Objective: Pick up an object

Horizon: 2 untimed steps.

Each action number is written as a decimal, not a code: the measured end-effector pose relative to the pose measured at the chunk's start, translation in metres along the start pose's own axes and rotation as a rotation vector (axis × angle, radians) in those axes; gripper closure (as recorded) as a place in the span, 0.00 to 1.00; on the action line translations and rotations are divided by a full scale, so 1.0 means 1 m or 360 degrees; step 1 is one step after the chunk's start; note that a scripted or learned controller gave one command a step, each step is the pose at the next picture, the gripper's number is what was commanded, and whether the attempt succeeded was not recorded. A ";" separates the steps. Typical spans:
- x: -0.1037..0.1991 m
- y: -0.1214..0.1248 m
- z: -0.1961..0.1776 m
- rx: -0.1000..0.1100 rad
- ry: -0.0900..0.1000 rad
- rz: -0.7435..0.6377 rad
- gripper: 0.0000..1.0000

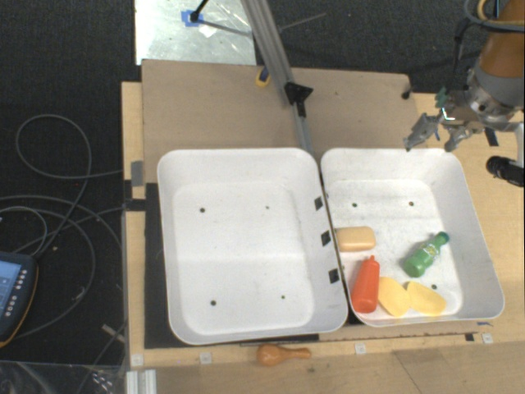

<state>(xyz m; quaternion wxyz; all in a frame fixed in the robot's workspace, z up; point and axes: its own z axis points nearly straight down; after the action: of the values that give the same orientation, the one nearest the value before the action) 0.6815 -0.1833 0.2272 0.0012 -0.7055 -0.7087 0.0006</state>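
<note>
The right bin [472,212] holds several objects in its near half. A tan block [355,238] lies by its left wall, with a red bottle [366,284] just below it. A green bottle [425,255] lies tilted to the right of them. Two yellow pieces [394,296] [427,299] rest against the front wall. My gripper [435,135] hangs over the far edge of the right bin, well apart from all the objects. Its fingers are spread open with nothing between them.
The left bin [176,220] sits beside the right one, joined along a middle rim with black clips [325,238]. A brown pear-shaped item [283,353] lies on the bench in front of the bins. A grey pole [275,43] slants over the back.
</note>
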 end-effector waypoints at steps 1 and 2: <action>0.000 0.001 -0.003 -0.0006 -0.0003 -0.0005 0.00; -0.004 0.001 0.039 -0.0002 -0.0002 0.0002 0.00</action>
<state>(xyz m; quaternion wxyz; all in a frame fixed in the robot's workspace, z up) 0.6829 -0.1873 0.1883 0.0004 -0.7060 -0.7082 0.0007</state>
